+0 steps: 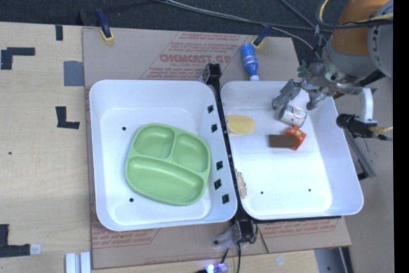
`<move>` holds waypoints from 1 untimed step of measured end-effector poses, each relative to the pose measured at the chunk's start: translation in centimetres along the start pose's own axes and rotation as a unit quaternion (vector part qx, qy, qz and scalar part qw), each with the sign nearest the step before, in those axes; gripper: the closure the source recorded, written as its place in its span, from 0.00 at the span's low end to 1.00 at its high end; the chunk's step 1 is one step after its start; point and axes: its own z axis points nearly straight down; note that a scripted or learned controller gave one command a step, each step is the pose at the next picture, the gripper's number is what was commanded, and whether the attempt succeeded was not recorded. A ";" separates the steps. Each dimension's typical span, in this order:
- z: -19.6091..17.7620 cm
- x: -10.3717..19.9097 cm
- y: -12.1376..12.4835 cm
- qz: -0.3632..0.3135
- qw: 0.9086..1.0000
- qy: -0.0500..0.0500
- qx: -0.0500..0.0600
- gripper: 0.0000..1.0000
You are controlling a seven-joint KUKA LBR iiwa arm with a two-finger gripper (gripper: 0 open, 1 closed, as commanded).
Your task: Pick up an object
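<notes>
I am hanging my two-finger claw (298,99) over the right-hand white bin (339,201), toward its one o'clock corner, because that is where the pickable things are clustering. My grey fingers (283,98) are splaying wide, one toward nine o'clock and one toward three; I am gripping nothing between them.

Just below the fingertips, at about six o'clock from the claw, a small white and silver can-like object (294,115) is lying; whether I am touching it I cannot tell. It is looking tilted, its long axis running roughly from ten o'clock to four o'clock, though it is too small to be sure.

Right beside it, toward six o'clock, an orange and brown block-shaped packet (287,139) is lying flat, its long axis running nine to three, the orange end pointing to three o'clock. A pale yellow rounded piece (241,124) is sitting apart at nine o'clock, near the divider.

The left-hand white bin (102,105) is bearing a green plastic divided plate (169,163), well away from my reach just now.

I am judging the can the likeliest target.
</notes>
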 end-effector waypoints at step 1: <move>-0.8 0.0 0.3 -0.002 1.000 -0.001 -0.007 0.00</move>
